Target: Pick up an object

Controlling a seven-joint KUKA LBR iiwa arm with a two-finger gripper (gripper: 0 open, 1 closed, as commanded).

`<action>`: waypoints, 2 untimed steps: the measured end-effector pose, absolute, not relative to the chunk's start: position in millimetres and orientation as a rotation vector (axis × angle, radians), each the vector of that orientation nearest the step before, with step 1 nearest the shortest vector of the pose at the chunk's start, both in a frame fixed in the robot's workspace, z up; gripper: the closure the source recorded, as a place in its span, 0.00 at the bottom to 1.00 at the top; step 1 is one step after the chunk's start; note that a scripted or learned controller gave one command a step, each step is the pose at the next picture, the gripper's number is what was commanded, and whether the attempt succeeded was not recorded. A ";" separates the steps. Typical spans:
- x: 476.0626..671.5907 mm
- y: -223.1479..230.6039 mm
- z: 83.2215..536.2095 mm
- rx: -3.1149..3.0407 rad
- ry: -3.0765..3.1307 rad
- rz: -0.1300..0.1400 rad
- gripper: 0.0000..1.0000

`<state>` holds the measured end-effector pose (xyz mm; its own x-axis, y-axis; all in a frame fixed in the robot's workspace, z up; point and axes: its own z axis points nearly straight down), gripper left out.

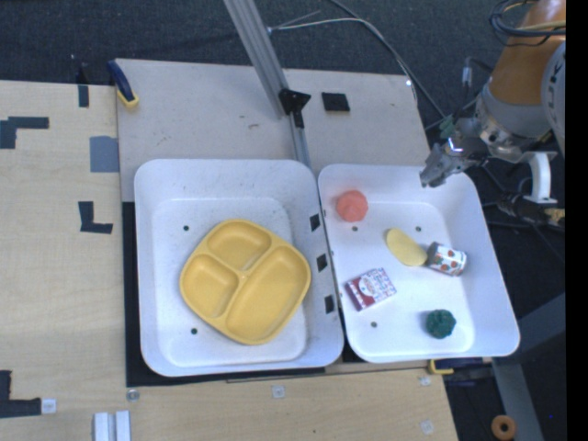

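Objects like the yellow piece (pixel 405 246) and small can (pixel 447 260) touch; gripper (pixel 435 175), state unclear, may push both away.

A light wooden desk (pixel 55 274) has dark tape marks (pixel 92 217) on it. A grey board (pixel 230 108) lies at the back. Behind is dark carpet floor (pixel 110 16) with thin cables (pixel 367 26). A metal pole (pixel 257 39) leans across.

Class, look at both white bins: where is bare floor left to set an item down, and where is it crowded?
Left bin: bare strip along the far edge, above the yellow divided plate. Right bin: bare near the far right corner, beyond the yellow oval piece. Crowded: mid-right bin, around that piece, the small patterned can and red-and-white packet.
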<state>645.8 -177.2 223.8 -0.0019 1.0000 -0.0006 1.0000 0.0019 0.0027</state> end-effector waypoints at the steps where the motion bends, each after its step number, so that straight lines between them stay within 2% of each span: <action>1: 624.4 -117.3 221.2 2.217 2.230 0.000 1.00; 2: 608.2 -65.8 231.9 2.216 2.230 0.001 1.00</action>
<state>608.2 -65.8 231.9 -0.0064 1.0000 0.0024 1.0000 0.0064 -0.0016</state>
